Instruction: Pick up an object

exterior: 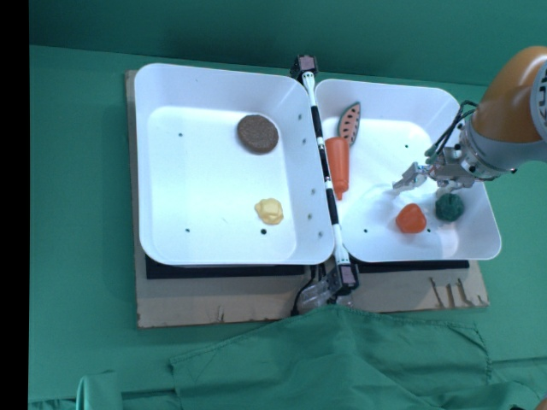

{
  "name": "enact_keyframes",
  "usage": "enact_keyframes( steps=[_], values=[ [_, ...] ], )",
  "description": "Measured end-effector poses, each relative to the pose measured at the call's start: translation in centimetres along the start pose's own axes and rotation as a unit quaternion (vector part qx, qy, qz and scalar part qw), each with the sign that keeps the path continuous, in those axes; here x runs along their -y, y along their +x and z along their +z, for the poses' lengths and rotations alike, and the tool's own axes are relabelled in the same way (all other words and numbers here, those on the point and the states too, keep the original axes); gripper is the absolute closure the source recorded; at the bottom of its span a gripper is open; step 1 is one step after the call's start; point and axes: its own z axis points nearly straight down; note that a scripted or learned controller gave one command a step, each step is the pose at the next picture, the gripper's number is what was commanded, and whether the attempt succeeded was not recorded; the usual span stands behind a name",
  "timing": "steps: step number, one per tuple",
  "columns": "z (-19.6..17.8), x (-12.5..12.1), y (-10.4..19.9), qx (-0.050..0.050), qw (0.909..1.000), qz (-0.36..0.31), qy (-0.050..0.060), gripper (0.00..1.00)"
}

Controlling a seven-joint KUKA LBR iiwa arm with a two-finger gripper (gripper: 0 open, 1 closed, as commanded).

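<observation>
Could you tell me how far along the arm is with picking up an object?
Done: the gripper has reached into the right bin, close above the dark green object and orange-red object. In hand: nothing visibly sits between the jaws; both objects lie on the bin floor. Left: the grasp and lift. The carrot, watermelon slice, brown cookie and yellow piece lie untouched.

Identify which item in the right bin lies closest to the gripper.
The dark green lump, just below the gripper; the orange ball lies slightly farther off.
</observation>
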Motion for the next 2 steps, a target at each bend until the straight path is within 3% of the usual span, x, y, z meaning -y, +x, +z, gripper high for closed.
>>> enact_keyframes(
  steps=[1,2],
  values=[
    [-0.1,5.2,-0.1,0.001,1.0000,0.001,-0.001,0.00],
    [-0.1,6.6,0.0,0.001,1.0000,-0.001,-0.002,0.00]
  ],
)
